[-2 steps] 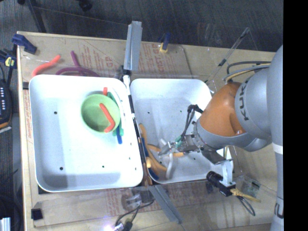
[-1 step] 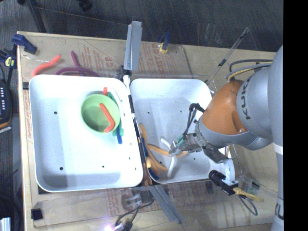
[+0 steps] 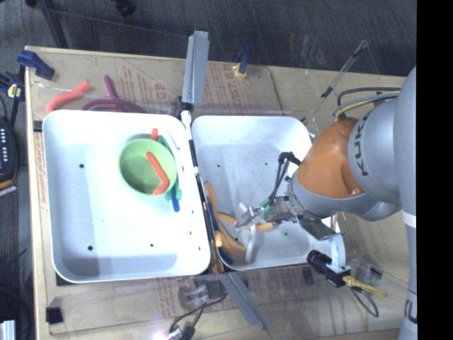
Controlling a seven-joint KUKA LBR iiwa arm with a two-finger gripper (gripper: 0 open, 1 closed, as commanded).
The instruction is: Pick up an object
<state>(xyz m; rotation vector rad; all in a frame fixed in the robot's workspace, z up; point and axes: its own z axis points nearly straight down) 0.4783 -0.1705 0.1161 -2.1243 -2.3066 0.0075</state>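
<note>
- A small heap of objects point(image 3: 230, 234) lies in the right bin point(image 3: 248, 140), against its left wall and toward its near-left corner: orange and tan pieces, one of them a long orange strip running along the wall.
- An orange piece point(image 3: 263, 227) lies just right of the heap, right beside the gripper.
- The gripper point(image 3: 248, 222) is low in the right bin, over the right edge of that heap; its metal fingers point(image 3: 243, 216) look spread apart, and nothing can be seen clamped between them, though the blur there makes this hard to judge.
- The arm point(image 3: 340, 172), grey with its orange band, reaches in over the right bin's right side, with cables point(image 3: 354, 101) looping above it.
- The left bin point(image 3: 78, 204) holds a green bowl point(image 3: 145, 167) near its far-right part; a red-orange curved piece point(image 3: 161, 170) lies across the bowl, and a blue piece point(image 3: 175, 202) with a green strip sits just beside the bowl, toward the bin's right wall.
- On the table point(image 3: 283, 87) beyond the left bin's far edge lie an orange piece point(image 3: 67, 96) and a purple looped piece point(image 3: 113, 103).
- A blue clamp point(image 3: 243, 57) sits at the table's far edge; another point(image 3: 32, 61) is at its far-left corner.
</note>
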